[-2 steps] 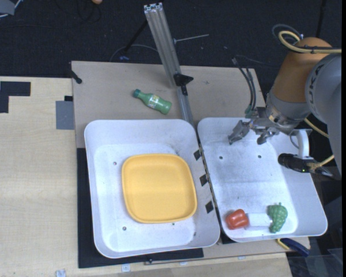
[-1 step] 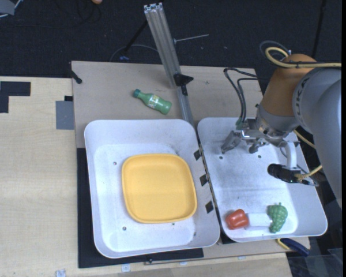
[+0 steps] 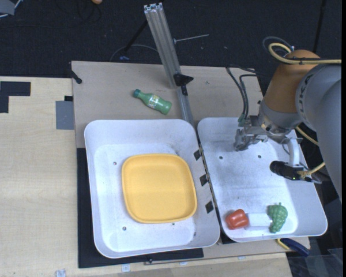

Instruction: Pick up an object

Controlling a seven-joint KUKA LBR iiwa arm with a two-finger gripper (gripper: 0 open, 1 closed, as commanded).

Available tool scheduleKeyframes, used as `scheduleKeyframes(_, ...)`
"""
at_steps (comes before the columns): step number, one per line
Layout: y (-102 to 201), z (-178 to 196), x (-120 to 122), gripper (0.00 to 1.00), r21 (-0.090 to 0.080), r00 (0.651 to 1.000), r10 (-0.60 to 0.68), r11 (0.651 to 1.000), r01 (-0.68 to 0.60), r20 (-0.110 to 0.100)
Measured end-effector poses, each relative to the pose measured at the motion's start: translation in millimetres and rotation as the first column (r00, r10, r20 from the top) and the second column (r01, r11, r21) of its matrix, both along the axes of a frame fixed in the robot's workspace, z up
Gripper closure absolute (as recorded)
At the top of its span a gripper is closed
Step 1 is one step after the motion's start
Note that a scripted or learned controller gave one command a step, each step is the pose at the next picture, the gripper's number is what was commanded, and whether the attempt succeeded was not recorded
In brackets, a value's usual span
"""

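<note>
**Targets low in the frame, gripper high in the same bin**

Toys first: a small red plastic pepper-like toy (image 3: pixel 237 219) and a green knobbly plastic broccoli-like toy (image 3: pixel 277 217), lying near each other along the lower wall of the right-hand shallow white bin (image 3: pixel 259 180), at lower right of the frame, with a small white piece between them. Probably loose-laid as pick candidates, both free on the floor with open space above. To the left, a large square yellow plastic plate (image 3: pixel 159 187) flat in the middle of the left-hand white bin (image 3: pixel 98 154), filling most of its floor; likely harder to grasp, being flat and wide. Beyond both bins, at upper centre, a small green plastic bottle (image 3: pixel 153 101) on its side on the tan bench (image 3: pixel 219 91), beside a slanted grey aluminium rail (image 3: pixel 166 42).

Grey arm with orange band (image 3: pixel 288 85) reaching in from the right edge, wrist bent down. Two-finger gripper (image 3: pixel 245 138) low over the upper part of the right bin, well apart from both toys. Nothing visibly between the fingers; whether apart or together cannot be told. Judged as an approach not yet at any object.
</note>
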State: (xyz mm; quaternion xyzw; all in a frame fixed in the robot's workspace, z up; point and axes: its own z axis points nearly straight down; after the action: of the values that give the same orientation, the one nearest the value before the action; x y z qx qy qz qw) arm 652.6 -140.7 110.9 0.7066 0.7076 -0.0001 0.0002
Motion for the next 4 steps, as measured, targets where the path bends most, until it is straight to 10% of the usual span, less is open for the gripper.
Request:
scheduleKeyframes(3,-5.2,153.9,3.6,1.00,0.000,1.000,-0.002,1.000,0.002,0.004)
scheduleKeyframes(4,41.8,140.5,9.4,1.00,0.001,1.000,0.001,1.000,-0.001,-0.001)
